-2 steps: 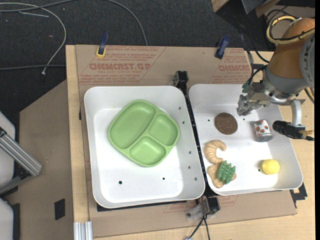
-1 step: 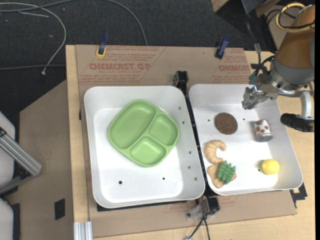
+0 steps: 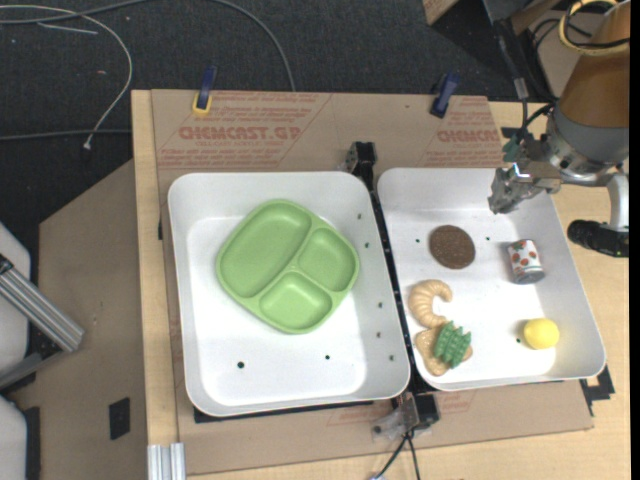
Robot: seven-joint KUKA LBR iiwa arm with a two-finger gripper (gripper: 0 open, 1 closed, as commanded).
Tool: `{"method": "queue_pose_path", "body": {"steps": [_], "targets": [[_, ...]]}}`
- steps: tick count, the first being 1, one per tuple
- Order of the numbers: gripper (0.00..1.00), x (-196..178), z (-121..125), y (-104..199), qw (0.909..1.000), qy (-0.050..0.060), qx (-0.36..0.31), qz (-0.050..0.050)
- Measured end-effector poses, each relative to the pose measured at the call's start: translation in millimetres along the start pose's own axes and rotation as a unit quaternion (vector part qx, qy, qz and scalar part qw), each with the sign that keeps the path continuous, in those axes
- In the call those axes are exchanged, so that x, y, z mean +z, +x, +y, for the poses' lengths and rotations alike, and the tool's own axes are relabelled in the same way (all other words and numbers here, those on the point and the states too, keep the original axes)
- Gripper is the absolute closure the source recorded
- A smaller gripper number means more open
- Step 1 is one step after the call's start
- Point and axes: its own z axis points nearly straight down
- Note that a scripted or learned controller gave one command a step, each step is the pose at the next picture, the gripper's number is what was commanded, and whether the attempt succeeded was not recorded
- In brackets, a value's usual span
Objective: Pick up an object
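Note:
The right bin (image 3: 560,363) holds a brown round cookie (image 3: 452,246), a small red and white can (image 3: 524,260) lying on its side, a yellow ball (image 3: 540,334), a tan croissant (image 3: 430,301) and a green leafy toy (image 3: 451,343) on a tan piece. My gripper (image 3: 503,197) hangs over the bin's far part, up and to the right of the cookie and above the can. Nothing shows between its fingertips.
The left bin (image 3: 200,368) carries a green three-part plate (image 3: 288,265). A black clamp (image 3: 361,157) sits between the bins at the far side. Blue clips (image 3: 443,95) hold the cardboard base. Cables run across the dark floor at the top left.

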Motion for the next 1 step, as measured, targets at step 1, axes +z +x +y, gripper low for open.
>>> {"method": "queue_pose_path", "body": {"steps": [1], "targets": [[1.0, 3.6, -2.9, 46.5, 1.0, 0.003, -0.001, 0.001]]}}
